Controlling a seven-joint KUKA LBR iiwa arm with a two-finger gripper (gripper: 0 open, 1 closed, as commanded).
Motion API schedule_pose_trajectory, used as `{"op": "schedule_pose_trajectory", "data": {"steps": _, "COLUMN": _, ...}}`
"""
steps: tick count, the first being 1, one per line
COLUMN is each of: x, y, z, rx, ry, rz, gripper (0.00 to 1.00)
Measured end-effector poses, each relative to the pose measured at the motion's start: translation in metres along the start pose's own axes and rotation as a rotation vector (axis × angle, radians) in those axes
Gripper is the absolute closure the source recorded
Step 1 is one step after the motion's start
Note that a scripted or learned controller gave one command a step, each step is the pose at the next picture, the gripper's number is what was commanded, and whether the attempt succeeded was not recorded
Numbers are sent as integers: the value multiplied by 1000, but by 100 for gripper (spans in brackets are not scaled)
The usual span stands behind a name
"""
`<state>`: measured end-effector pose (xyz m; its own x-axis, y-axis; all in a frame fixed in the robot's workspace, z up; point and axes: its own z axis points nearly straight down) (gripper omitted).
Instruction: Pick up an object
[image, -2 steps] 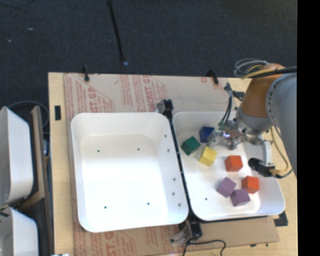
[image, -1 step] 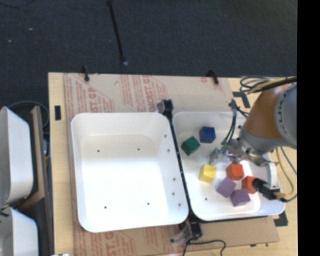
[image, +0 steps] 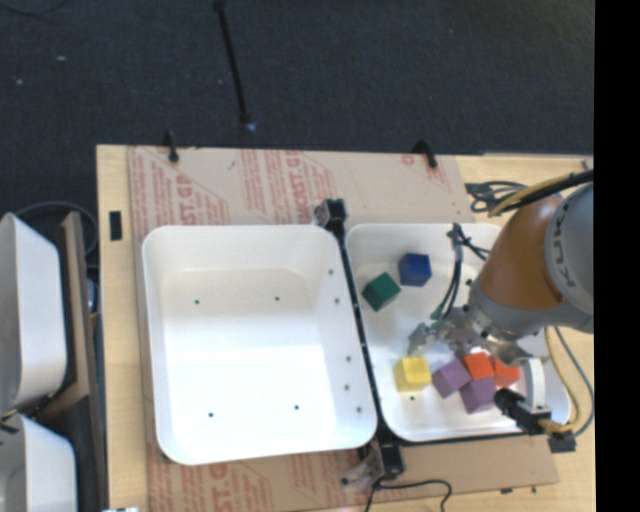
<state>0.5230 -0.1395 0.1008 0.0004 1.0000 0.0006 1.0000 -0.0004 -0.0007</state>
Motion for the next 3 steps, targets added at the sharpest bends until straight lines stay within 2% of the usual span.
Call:
{"op": "schedule_pose_trajectory", "data": {"steps": 1, "x": 21, "y": 78, "z": 0, "rx": -3, "ry": -1, "rz": -3, "gripper": 0}}
{"op": "schedule_pose_trajectory", "data": {"steps": 2, "x": 19, "y": 131, "z": 3, "rx": 18, "ry": -4, "rz": 5, "gripper": 0}}
{"op": "schedule_pose_trajectory", "data": {"steps": 3, "x": 20, "y": 133, "z": -2, "rx": 17, "ry": -5, "rz": 8, "gripper": 0}}
